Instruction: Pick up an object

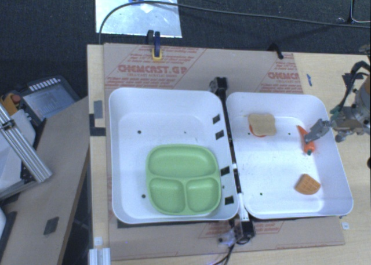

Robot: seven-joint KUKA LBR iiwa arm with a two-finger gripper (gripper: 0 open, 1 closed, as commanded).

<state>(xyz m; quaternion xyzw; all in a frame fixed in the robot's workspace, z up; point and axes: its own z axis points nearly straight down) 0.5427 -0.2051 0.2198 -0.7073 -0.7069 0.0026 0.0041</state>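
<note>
Nearest the camera, at the near edge of the left white bin point(124, 104), sits a pale green plastic plate point(184, 178) with three compartments, one wide at the far side and two smaller at the near side; all three look bare. It lies flat on the bin floor, probably set there as a possible target for sorting or simply as another thing to grasp.

Right of it, the right white bin point(272, 142) holds the smaller things. A tan slice of toy bread with a red layer beneath it point(262, 124) lies toward the far left of that bin. A small orange-brown waffle-like piece point(307, 184) lies near the right wall on the near side, well apart from the bread. Between them, close to the right wall, is a small orange object with a dark tip point(305, 140), perhaps a toy carrot.

From the right edge the grey arm reaches in, and its claw point(318, 129) hangs just over that orange object, touching or nearly so. Whether the claw is released or clenched I cannot tell; the fingertips blur into the object. My judgement is that the orange object is the thing being tried for, and it appears to rest on the bin floor, not yet lifted.

Both bins rest on a cardboard sheet point(191, 64) on the table point(348, 61).
</note>
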